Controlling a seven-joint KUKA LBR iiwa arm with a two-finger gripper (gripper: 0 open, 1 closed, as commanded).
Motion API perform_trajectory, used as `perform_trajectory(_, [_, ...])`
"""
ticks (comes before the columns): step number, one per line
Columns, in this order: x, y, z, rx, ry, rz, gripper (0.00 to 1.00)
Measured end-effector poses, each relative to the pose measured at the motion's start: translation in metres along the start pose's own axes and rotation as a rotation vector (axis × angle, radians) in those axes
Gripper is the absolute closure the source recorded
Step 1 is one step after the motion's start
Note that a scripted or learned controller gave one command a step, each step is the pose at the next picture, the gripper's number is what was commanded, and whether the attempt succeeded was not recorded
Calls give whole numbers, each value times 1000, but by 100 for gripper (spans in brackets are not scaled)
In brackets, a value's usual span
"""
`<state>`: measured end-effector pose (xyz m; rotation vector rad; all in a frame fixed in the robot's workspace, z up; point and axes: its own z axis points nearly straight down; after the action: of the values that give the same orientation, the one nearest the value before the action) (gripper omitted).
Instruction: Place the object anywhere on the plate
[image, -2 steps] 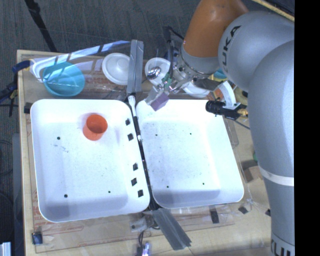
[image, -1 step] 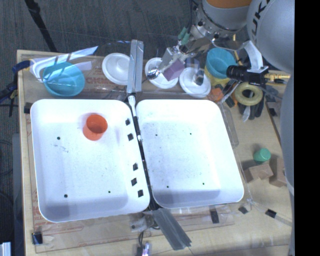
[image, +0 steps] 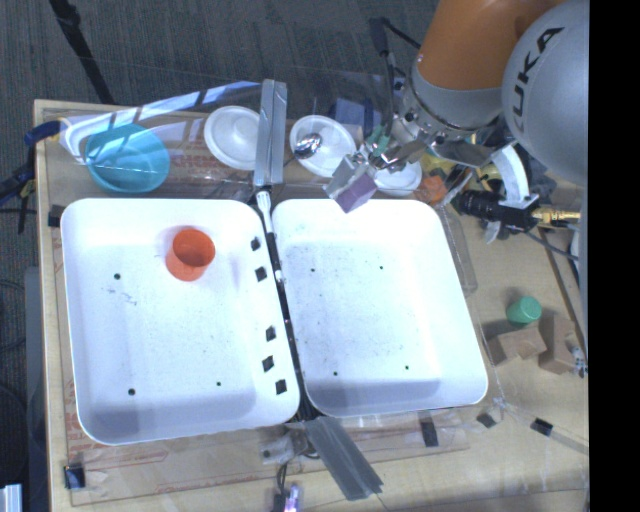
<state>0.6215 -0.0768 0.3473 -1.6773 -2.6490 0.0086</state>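
Your gripper (image: 372, 160) pinches a purple block (image: 351, 190) at its 7 o'clock. The small white plate (image: 322, 139) sits at 10 o'clock, just beside it.

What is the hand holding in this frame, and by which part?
The hand holds a small purple block by its upper end; the block hangs tilted over the far edge of the right bin.

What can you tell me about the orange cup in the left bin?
The orange cup is small, round and looks like plastic. It stands upright with its open mouth up, and the inside looks darker. It rests on the floor of the left bin, in the far part, near the middle. Nothing else touches it, and it casts a faint shadow on the white floor.
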Motion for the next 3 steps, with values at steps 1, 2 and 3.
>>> perform_trajectory(1, [56,66,67,2,1,121,100])
perform_trajectory(2, [155,60,128,2,0,4,100])
perform_trajectory(3, [263,115,123,0,-2,38,100])
